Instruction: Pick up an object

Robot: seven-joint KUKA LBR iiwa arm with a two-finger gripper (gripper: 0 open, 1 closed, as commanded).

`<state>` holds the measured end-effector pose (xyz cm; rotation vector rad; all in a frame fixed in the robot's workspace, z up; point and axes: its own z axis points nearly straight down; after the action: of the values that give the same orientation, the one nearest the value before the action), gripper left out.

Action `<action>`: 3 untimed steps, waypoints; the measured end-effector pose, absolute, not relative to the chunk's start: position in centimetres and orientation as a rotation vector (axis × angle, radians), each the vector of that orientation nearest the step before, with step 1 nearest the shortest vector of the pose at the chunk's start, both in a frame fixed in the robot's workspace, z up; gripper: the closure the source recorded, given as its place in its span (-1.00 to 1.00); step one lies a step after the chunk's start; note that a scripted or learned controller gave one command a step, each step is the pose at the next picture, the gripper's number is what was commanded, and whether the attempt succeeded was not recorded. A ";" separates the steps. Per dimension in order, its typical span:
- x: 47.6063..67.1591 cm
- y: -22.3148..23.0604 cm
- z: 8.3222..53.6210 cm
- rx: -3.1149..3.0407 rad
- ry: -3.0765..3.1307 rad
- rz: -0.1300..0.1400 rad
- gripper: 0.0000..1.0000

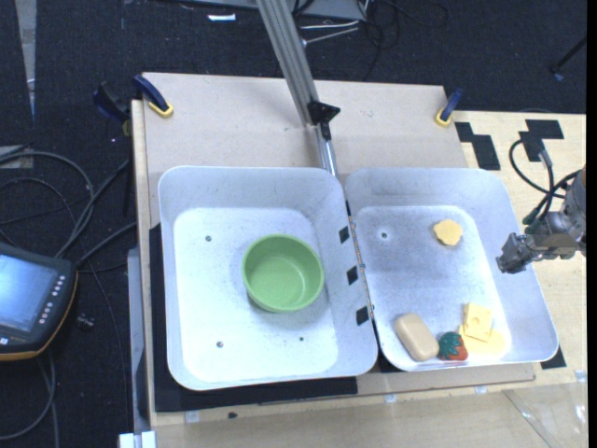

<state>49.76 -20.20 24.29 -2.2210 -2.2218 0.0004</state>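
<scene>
Grey pincer (512, 256), above right bin (522, 213)

Left of the gripper (512, 255), which hangs over the right bin's (410, 199) right rim, a small lump (449, 233) lies nearest, three more pieces (451, 337) cluster toward that bin's front edge, and farther left a bowl (284, 273) sits mid-way in the left bin (201, 250)

A single fixed camera hangs above the counter (392, 110) and looks down at a slant, far enough back to take in both white bins (187, 213) whole, with dark floor beyond. The claw (508, 258) sits at the frame's right edge; both bins spread leftward from it.
</scene>
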 end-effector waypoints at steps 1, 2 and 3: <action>49.8 -20.2 24.3 -2.221 -2.222 0.000 -1.00; 50.1 -21.0 18.5 -2.219 -2.218 0.004 -1.00; 50.2 -20.0 13.8 -2.218 -2.219 0.003 -1.00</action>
<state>50.16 -20.03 13.78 -2.2177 -2.2194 0.0031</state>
